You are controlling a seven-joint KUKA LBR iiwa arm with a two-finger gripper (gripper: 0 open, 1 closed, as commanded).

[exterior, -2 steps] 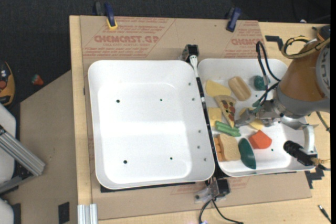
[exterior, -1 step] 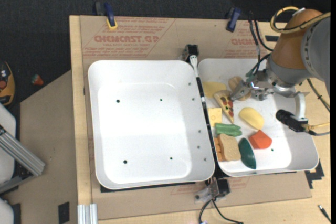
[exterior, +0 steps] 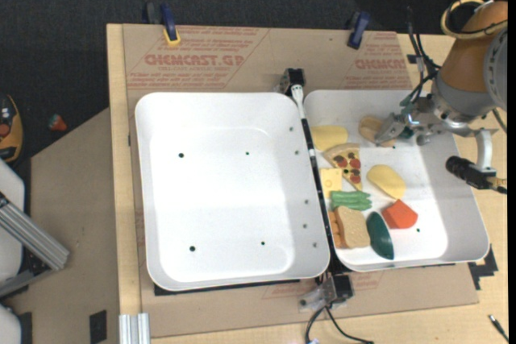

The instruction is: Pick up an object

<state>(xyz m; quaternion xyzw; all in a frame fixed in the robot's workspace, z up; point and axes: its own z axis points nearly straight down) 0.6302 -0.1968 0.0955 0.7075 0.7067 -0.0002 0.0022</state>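
Dark green toy veg (exterior: 380, 235) sits at the near end of the right bin (exterior: 459, 242), w/ an orange-red piece (exterior: 400, 214) just beside it, then a toast slice (exterior: 352, 225), green beans (exterior: 350, 200), yellow lemon-like piece (exterior: 386, 180), pizza slice (exterior: 347, 160) and a yellow wedge (exterior: 329, 136) further from that veg. Farthest from it, a tan piece (exterior: 370, 127) lies right by the gripper (exterior: 401, 129).

Gripper hangs low over the bin's far end, tips next to the tan piece; can't tell if it's spread or closed, and nothing visibly sits between the tips.

Risks, as I judge them: closing beside the tan piece rather than around it, so it just nudges away; tips catching the bin wall; items packed close, so a grab may drag a neighbour.
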